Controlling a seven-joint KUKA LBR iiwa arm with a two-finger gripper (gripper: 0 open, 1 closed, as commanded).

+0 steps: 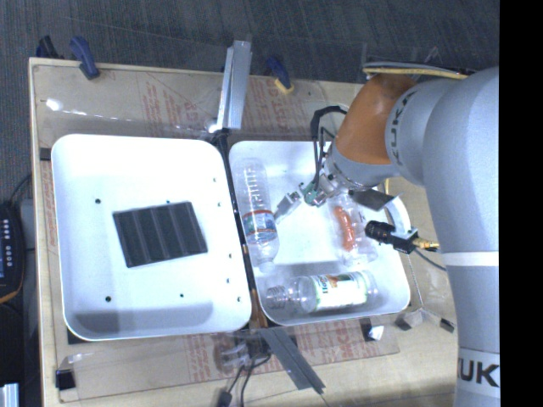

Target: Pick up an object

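Fingers of the gripper hang low in the right bin, but I cannot tell if they are open or closed. Nothing is seen between them. One clear bottle lies just left of them. Another bottle lies along the near wall. An orange thing lies under the arm. The left bin holds a dark ridged mat. Both bins sit on a brown bench.

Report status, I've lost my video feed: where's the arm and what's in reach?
Gripper over right bin, nothing held. Clear bottle just left of it, second bottle along the near wall, orange item beside the wrist. Left bin holds a dark ribbed pad.
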